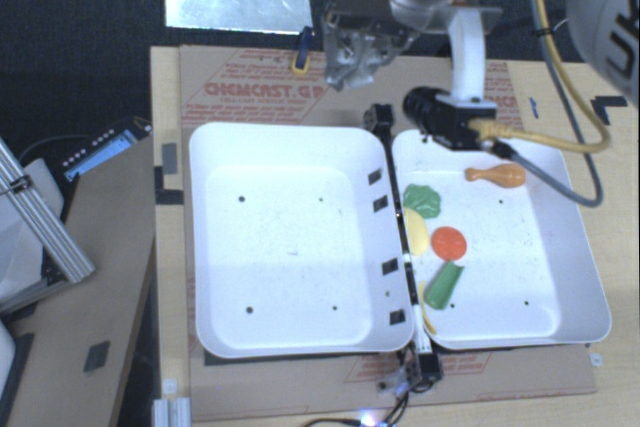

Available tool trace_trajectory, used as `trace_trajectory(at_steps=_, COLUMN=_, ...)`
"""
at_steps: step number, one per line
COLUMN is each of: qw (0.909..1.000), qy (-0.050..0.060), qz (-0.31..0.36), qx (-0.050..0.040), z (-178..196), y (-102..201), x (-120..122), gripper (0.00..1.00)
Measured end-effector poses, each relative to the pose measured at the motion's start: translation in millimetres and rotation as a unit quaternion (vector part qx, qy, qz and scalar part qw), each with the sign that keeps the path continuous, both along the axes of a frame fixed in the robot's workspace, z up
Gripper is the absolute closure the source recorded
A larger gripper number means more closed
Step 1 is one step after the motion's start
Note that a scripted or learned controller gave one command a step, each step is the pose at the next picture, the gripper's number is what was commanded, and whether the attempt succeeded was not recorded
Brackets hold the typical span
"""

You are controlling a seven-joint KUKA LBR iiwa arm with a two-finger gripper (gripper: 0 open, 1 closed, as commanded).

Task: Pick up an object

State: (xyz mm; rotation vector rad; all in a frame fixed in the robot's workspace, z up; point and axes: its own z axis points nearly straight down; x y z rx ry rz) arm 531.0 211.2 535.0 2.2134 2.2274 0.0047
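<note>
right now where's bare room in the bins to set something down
The left bin has bare floor from wall to wall. In the right bin, the right half is free, below the orange drumstick. It is crowded along the divider: green leaf, yellow piece, red disc, green cylinder.

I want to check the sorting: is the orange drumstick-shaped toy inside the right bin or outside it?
Inside. The orange drumstick toy lies flat on the floor of the right bin, near its far rim.
</note>
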Motion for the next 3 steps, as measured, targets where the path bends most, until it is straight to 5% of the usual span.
trace_trajectory(at_steps=1, qw=1.0, qy=0.0, qz=0.0, qx=-0.0001, z=0, y=24, x=26, gripper=1.0)
trace_trajectory(at_steps=3, qw=1.0, qy=0.0, qz=-0.003, qx=-0.0009, z=-7, y=22, x=139, gripper=1.0)
